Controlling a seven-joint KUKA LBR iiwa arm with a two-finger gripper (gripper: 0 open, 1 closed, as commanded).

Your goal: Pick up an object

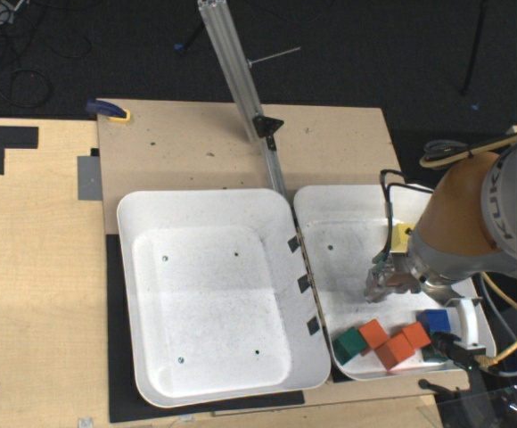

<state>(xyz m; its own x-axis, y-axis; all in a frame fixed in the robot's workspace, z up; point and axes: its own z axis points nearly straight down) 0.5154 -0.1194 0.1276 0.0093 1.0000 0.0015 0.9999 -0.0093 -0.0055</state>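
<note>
My gripper [381, 289] reaches down into the right bin [348, 221], near its middle, under the orange wrist band. Several small blocks lie at the bin's near end: a green block [350, 343], an orange block [373, 333], a larger orange-red block [402, 346] and a blue block [435, 321]. A yellow piece [403, 237] peeks out just behind the wrist. The gripper's tips stand a little above and behind the orange and green blocks, apart from them. Nothing shows between the fingers.
The left bin [214, 292] sits beside the right one, with black clips [303, 282] along the shared edge. A slanted aluminium bar [237, 69] rises behind the bins. A blue and yellow tool [109, 110] lies at the bench's far left corner.
</note>
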